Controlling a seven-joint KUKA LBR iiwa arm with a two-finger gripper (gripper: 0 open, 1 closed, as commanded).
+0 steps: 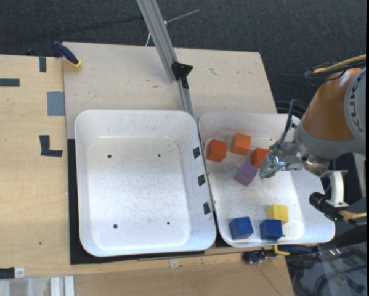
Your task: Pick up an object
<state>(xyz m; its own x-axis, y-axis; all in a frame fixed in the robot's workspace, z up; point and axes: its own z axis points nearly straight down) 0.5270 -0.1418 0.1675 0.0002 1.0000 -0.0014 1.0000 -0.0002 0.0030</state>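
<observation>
The tool (271,165) hangs low in the right bin (307,230), its grip impossible to judge. An orange block (259,157) touches it, a purple block (246,174) just beside. Probably approaching; next, close and lift.

No legible text, labels, brands or numbers anywhere. Partial dark lettering on the grey curved arm casing (356,106), right of the right-hand shallow white plastic bin (295,121); cut off, unreadable.
</observation>
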